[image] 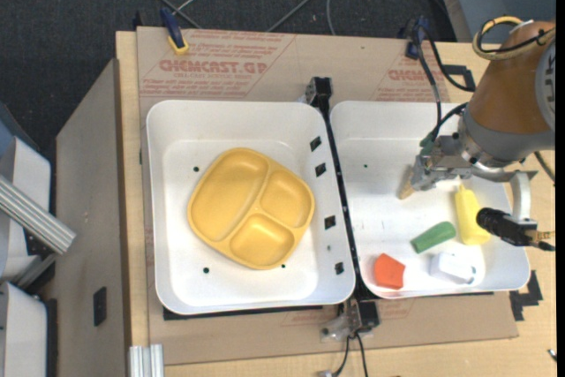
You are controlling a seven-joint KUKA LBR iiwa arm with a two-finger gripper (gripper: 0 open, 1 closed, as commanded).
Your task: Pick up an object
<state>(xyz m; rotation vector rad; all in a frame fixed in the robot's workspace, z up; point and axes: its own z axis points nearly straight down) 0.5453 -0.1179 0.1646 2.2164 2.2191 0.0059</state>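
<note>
Nothing is picked up yet. The gripper [422,178] hangs low in the right bin [380,124], right of centre in the frame; whether it is open or closed I cannot tell. The yellow piece [469,214], green block [433,237], orange block [389,270] and white piece [457,265] lie at lower right, all ungrasped.

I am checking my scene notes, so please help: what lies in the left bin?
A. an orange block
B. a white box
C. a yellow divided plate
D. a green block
C: the yellow divided plate lies in the left bin, while the green block, orange block and white box lie in the right bin.
</note>
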